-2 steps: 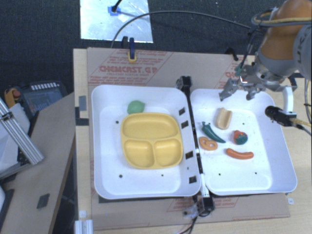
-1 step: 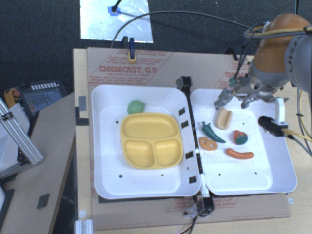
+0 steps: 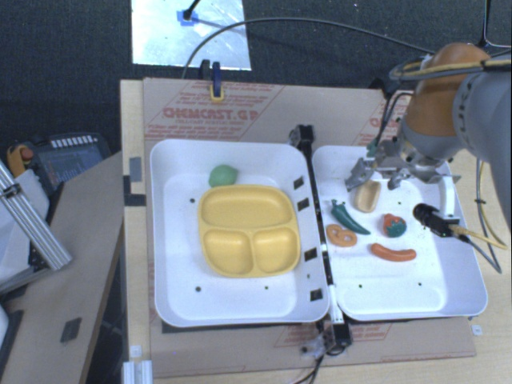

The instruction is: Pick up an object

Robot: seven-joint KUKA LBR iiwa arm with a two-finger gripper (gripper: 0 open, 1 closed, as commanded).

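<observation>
My gripper (image 3: 374, 174) hangs over the right bin (image 3: 460, 294), just above a pale bread piece (image 3: 367, 198). Nothing lifted yet; whether it grips, I cannot tell.

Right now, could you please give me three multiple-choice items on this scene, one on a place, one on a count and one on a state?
1. Where does the green ball lie?
A. in the left bin, behind the yellow tray
B. in the right bin
C. on the tray

2. How many compartments has the yellow tray?
A. two
B. three
C. five

3. How does the orange sausage lie?
A. under the gripper
B. inside the tray
C. flat on the right bin's floor, apart from the gripper

Answers: 1 A, it touches the tray's far rim; 2 B, one wide, two small; 3 C, the gripper hangs further back.
</observation>
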